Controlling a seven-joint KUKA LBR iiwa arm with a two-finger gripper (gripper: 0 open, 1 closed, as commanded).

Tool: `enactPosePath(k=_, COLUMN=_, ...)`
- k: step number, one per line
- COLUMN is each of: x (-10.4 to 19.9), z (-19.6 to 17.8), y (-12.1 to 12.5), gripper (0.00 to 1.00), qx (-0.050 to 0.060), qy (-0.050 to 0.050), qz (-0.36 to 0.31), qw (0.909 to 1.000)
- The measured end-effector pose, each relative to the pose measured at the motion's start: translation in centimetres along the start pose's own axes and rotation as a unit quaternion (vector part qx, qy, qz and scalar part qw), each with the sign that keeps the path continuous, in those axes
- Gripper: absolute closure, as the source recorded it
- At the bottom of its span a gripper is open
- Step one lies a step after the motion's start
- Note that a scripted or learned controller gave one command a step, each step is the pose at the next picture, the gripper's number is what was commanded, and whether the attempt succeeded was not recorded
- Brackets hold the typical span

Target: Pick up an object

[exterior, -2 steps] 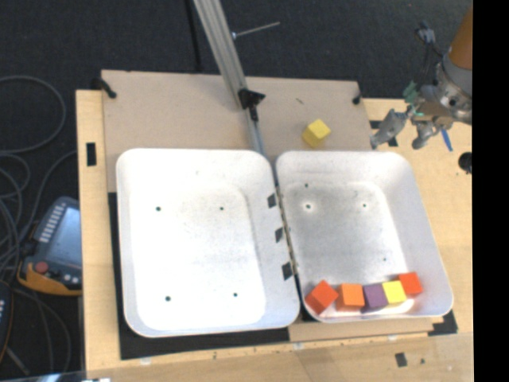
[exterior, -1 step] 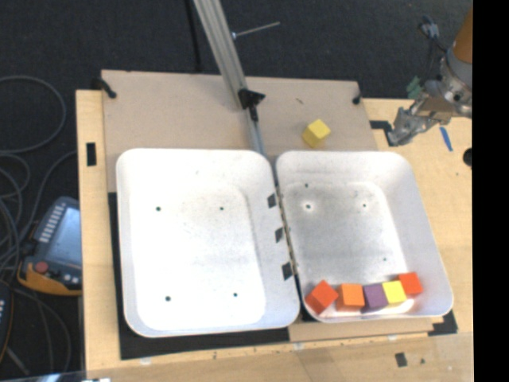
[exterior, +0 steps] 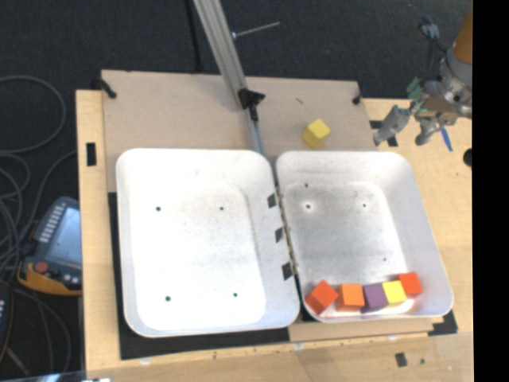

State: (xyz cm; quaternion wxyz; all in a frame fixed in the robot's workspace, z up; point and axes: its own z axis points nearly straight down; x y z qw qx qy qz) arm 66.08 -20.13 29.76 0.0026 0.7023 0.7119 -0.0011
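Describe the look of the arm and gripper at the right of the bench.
The gripper is grey metal with dark finger tips, one finger reaching toward the bench. A small blue piece sits on its right side. A green part and thin dark cables show at its top. Above it, the arm is grey with an orange band at the picture's edge.

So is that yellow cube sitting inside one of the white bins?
No, the yellow cube lies on the brown board behind the right bin, outside both bins.
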Motion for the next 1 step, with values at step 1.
enactPosePath(k=1, x=-0.07, z=-1.19, y=0.07, gripper=1.0, qx=-0.002, qy=-0.002, qz=-0.003, qw=1.0)
